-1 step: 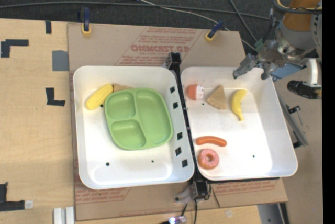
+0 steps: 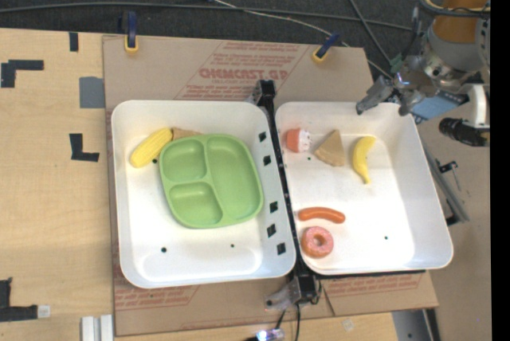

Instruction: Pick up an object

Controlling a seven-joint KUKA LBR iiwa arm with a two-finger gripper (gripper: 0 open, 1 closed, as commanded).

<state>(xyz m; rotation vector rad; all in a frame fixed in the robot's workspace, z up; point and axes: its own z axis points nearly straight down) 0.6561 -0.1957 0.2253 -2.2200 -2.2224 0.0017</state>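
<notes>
Five items sat in the right bin (image 2: pixel 414 196): banana (image 2: pixel 363 158), wedge (image 2: pixel 331 148) and red-white piece (image 2: pixel 296 140) near its far edge, sausage (image 2: pixel 321 214) and donut (image 2: pixel 318 241) near its left edge; centre open. Gripper (image 2: pixel 386 96) hovered over the far-right corner, fingers spread, holding nothing.

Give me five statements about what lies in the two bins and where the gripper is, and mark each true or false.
1. The green divided plate lies in the left bin. True.
2. The pink donut lies on the green plate. False: it lies in the right bin, near its front edge.
3. The banana lies in the right bin. True.
4. The gripper holds the sausage. False: the sausage lies on the bin floor, apart from the gripper.
5. The corn cob lies beside the plate. True.
</notes>
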